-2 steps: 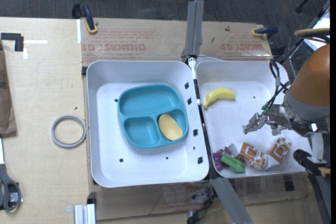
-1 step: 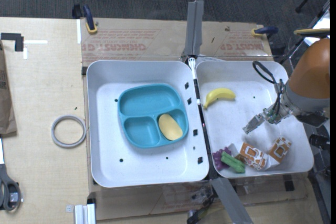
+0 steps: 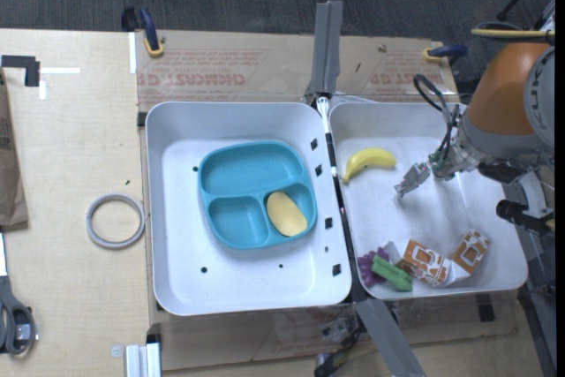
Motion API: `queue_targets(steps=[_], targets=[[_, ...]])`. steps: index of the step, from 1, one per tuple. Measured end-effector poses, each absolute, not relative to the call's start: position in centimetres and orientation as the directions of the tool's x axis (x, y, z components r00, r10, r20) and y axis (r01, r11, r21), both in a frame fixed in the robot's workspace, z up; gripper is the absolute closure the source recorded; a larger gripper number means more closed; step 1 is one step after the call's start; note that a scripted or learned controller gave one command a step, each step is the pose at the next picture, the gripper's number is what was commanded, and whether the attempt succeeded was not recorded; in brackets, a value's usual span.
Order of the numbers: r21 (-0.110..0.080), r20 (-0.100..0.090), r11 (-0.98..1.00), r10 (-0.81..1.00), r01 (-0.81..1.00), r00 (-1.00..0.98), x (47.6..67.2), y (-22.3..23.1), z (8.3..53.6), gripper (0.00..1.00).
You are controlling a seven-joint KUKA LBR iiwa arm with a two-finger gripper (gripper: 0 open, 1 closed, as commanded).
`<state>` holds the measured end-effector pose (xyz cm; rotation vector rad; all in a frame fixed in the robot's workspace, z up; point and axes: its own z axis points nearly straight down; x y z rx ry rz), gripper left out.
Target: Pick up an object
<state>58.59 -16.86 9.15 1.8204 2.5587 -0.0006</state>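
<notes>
- Pale wooden bench top (image 3: pixel 71 146) is seen under two shallow white plastic bins, with dark carpet beyond; a grey ring of tape (image 3: pixel 116 220) lies on the wood far to the side.
- Nearest the camera, in the right bin (image 3: pixel 494 216), a green stick-shaped toy (image 3: pixel 391 273), a purple cluster (image 3: pixel 366 261) and two crinkled orange-and-white printed packets (image 3: pixel 441 260) are heaped together, below the jaws and apart from them.
- The two-finger gripper (image 3: pixel 413 181) is poised over bare bin floor; whether the jaws are apart or together cannot be told, and nothing is seen between them.
- The curved, smooth yellow plastic banana (image 3: pixel 369 161), judged the likeliest target, lies just beside the jaws, towards the bin divider and slightly further back.
- Risk is judged as follows: a closing at the present spot would meet only floor; the banana's glossy, tapered curve could be squeezed out sideways; the packets' slack film could slip or be dragged.
- Further off, in the left bin (image 3: pixel 168 207), a teal moulded compartment tray (image 3: pixel 252 194) holds a pale yellow oval lump (image 3: pixel 286 213) in its lower compartment nearest the divider, well apart from the jaws.
</notes>
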Motion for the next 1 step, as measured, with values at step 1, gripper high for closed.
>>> queue_targets(steps=[1], targets=[[0.002,-0.003,0.515,0.857,0.857,-0.515,61.65,-10.41,9.24,0.00]])
